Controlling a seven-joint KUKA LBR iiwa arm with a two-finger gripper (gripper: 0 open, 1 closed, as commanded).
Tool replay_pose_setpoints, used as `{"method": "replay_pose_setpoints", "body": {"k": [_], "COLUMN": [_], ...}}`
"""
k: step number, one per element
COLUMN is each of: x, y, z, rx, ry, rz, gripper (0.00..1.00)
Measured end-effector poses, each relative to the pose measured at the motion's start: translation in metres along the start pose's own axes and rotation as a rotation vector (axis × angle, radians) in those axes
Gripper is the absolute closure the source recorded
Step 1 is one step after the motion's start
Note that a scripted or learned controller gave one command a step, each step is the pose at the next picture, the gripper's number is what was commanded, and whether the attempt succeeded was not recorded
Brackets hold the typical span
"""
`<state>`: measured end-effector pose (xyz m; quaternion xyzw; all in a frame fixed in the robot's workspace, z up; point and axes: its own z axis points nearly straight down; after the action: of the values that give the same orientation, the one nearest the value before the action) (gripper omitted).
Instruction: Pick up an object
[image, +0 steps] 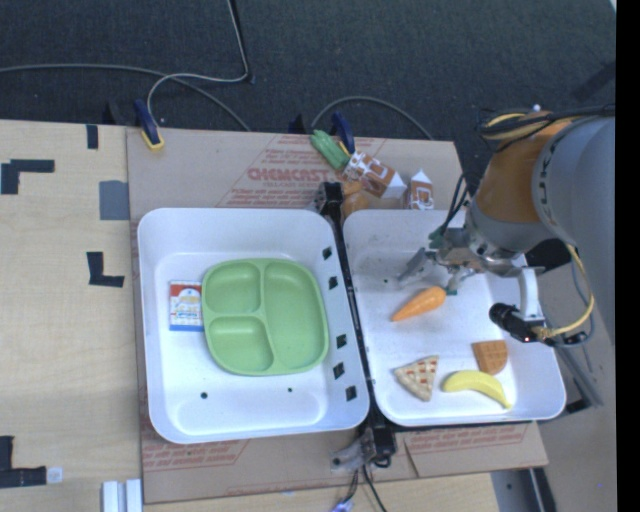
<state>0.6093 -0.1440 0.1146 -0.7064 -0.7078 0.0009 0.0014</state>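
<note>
Right bin: banana, pizza slice, cracker, carrot. Gripper spread wide just above the carrot, holding nothing

Robotics lab: taped bench, cabling, white bins, toy food.

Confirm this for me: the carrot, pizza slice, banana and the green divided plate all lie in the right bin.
Not quite. The camera view shows the green divided plate in the left bin, beside a small card. The carrot, pizza slice and banana do lie in the right bin.
</note>
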Motion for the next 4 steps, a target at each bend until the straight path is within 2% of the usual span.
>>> {"method": "replay_pose_setpoints", "body": {"k": [1,2,3,4], "x": [0.020,0.020,0.020,0.029], "y": [-0.009,-0.009,-0.010,-0.053], "z": [0.020,0.011,0.011,0.028], "rx": [-0.032,-0.031,-0.031,-0.007], "ry": [-0.015,-0.015,-0.015,-0.002], "rz": [0.001,0.002,0.002,0.001], "gripper": [0.00,1.00,0.00,0.00]}}
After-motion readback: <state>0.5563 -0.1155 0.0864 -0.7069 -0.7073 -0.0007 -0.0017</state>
